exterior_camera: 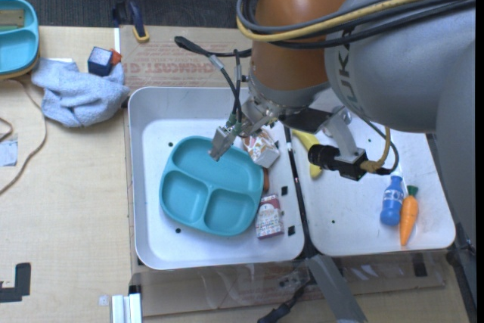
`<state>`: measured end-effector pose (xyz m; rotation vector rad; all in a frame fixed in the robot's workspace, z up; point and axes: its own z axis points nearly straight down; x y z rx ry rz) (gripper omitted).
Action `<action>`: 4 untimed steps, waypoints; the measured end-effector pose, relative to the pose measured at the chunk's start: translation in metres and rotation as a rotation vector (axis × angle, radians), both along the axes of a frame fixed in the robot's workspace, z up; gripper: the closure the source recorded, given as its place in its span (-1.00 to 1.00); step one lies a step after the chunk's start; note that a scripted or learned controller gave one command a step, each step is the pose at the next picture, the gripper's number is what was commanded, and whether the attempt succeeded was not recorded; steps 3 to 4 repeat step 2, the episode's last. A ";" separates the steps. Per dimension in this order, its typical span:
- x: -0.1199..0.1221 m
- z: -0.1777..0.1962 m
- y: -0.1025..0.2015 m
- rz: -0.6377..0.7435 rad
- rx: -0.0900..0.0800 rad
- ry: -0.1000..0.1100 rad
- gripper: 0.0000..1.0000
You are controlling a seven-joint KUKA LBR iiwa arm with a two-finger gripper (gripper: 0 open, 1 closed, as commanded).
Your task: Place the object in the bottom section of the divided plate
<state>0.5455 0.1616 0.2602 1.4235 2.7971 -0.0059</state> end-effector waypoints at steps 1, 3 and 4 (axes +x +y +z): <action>0.001 0.009 -0.002 -0.001 -0.001 0.000 1.00; 0.001 0.008 -0.002 -0.001 -0.002 0.000 -1.00; 0.001 0.008 -0.002 -0.001 -0.002 0.000 -1.00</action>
